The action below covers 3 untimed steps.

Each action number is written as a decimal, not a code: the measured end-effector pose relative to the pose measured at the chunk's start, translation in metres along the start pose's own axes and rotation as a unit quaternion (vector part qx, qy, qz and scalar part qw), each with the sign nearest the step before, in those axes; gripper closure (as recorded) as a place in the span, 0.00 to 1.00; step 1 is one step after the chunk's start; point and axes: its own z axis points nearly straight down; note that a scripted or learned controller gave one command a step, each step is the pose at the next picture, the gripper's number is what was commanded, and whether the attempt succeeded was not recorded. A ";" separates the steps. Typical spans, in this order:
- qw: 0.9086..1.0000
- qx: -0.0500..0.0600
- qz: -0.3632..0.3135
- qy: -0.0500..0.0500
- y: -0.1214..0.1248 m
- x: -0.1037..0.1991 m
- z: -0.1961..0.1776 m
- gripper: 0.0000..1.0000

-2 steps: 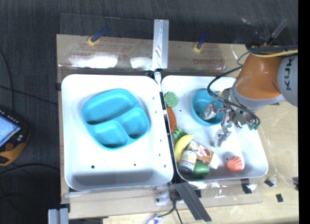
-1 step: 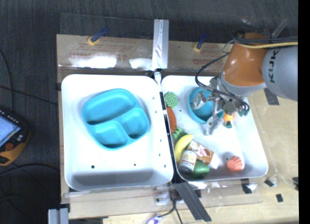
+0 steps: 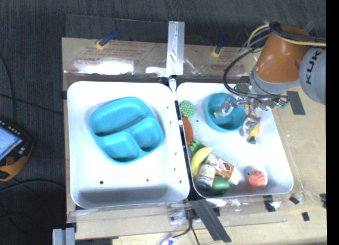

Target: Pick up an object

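gripper is hanging over right bin, fingers not readable, cannot tell wide or narrow | nearest thing: blue bowl just beside, in bin's far part | looking light, stiff, smooth plastic, likely slippery | taking it by thin rim seems best

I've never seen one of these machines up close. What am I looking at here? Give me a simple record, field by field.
machine: grey arm with orange band, reaching in from the right
gripper: low over the blue bowl; finger state unclear
left bin: holds a blue divided tray
right bin: holds the bowl and toy foods
toy foods: banana, carrot, small bottle, pink piece
held object: none visible between the fingers
bench: two white bins side by side
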 end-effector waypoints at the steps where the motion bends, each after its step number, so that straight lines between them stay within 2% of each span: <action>1: 1.000 0.004 0.019 0.001 0.035 0.018 -0.001 0.00; 2: 0.996 0.004 -0.094 0.002 -0.020 -0.004 -0.001 0.00; 3: 0.977 0.004 -0.214 -0.004 0.002 0.032 -0.003 0.00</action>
